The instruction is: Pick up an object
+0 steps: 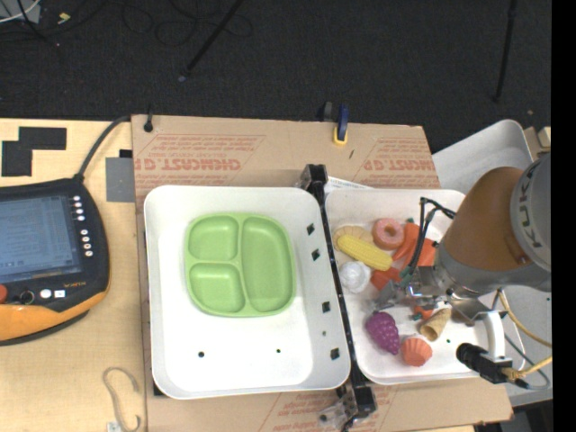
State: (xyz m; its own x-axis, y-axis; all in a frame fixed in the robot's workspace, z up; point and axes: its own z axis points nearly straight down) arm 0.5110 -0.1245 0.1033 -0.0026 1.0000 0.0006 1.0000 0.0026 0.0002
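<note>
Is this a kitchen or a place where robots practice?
Probably a robot practice lab, not a kitchen. A grey arm with an orange band reaches over a shallow white bin of plastic toy food, like a purple grape bunch. A handheld control screen lies on the bench.

From my remote seat I see a dark carpeted floor [270, 43] beyond the bench, with thin black cables [211, 21] trailing across it. The light wooden bench top [63, 367] carries a flat sheet of brown printed cardboard [270, 151]. At its left edge lies a grey and orange handheld control pendant [45, 259] with a lit screen.
</note>
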